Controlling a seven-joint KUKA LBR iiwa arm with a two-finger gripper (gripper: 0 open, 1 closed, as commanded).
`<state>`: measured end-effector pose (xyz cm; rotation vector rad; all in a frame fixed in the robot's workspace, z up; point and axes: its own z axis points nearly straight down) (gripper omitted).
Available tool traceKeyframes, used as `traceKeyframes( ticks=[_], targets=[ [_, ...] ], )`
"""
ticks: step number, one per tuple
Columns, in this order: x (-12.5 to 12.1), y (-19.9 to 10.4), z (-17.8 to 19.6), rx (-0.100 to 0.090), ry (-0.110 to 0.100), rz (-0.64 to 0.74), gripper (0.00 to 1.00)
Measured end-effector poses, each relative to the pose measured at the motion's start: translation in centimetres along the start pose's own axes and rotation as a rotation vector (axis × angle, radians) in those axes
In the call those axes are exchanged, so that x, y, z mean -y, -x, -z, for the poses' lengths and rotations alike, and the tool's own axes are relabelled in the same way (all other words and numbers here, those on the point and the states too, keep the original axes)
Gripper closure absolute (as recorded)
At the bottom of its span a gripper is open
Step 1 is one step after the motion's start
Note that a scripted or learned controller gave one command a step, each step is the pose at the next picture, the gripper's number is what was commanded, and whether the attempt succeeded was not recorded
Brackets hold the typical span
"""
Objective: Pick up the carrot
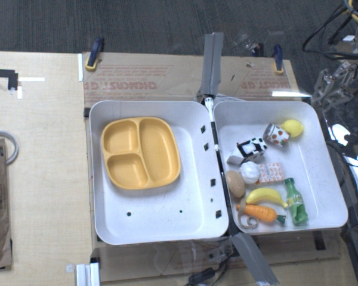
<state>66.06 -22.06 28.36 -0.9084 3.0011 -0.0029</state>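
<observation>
two shallow white plastic bins sit side by side on a cardboard-covered bench. the left bin holds a yellow plastic plate with three compartments, lying toward the bin's upper left.

the right bin holds a cluster of toy items. the orange plastic carrot with a green tip lies on its side near the bin's front edge, pointing left, well clear of the bin's right wall. a yellow plastic banana lies just above it, nearly touching. a green plastic bottle lies just to the carrot's right, close to its green end. a tan egg-shaped object rests up and to the left of the carrot. farther back are a white round object, a black-and-white toy cow, a pink-patterned flat packet, a small spotted cup-like item and a yellow plastic lemon.

at the upper right edge, a tangle of grey metal parts and cables shows; whether this is the gripper i cannot tell, nor the state of its fingers. nothing touches the carrot.
</observation>
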Motion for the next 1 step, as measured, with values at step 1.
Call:
traceKeyframes(
  ticks=[1],
  targets=[
    [-0.01, 0.01, -0.04, 0.0, 0.0, 0.066, 1.0]
  ],
)
